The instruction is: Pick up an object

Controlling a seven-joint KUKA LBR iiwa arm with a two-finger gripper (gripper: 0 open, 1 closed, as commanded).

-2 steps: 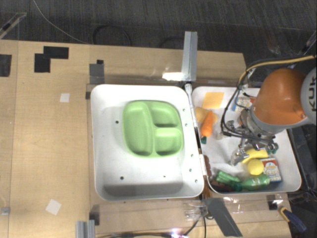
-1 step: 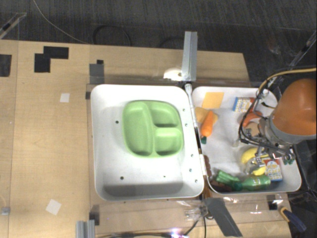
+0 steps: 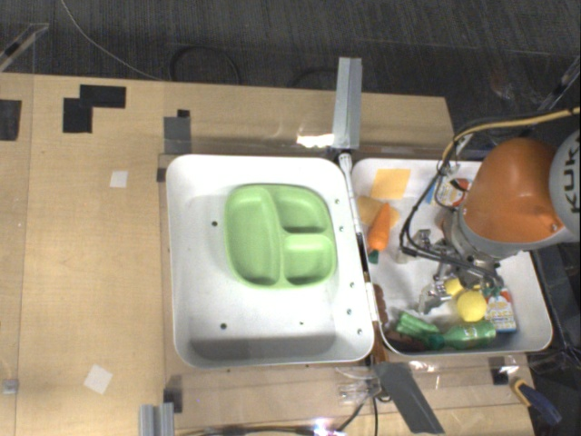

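1. Camera view: the bench [image 3: 82, 271] carries two shallow white bins side by side, the left bin [image 3: 195, 243] and the right bin [image 3: 537, 321].
2. Left bin: a green divided tray [image 3: 277, 234] lies near its centre, three compartments showing.
3. Right bin, far edge: a flat yellow-orange card [image 3: 391, 183] lies near the far left corner; just nearer, an orange carrot-like piece [image 3: 379, 226] lies along the left wall.
4. Right bin, near edge: a green bottle [image 3: 467, 336] lies on its side along the near wall, with a dark green item [image 3: 416, 325] to its left. A small printed packet [image 3: 500, 315] sits near the near right corner.
5. A yellow ball [image 3: 470, 306] rests just above the green bottle, towards the near right part of the bin.
6. The arm [image 3: 513, 198], with its orange band, reaches over the right bin; the gripper [image 3: 454, 284] hangs low, directly beside the yellow ball.
7. Gripper state: cannot tell; whether it grasps anything is not visible.
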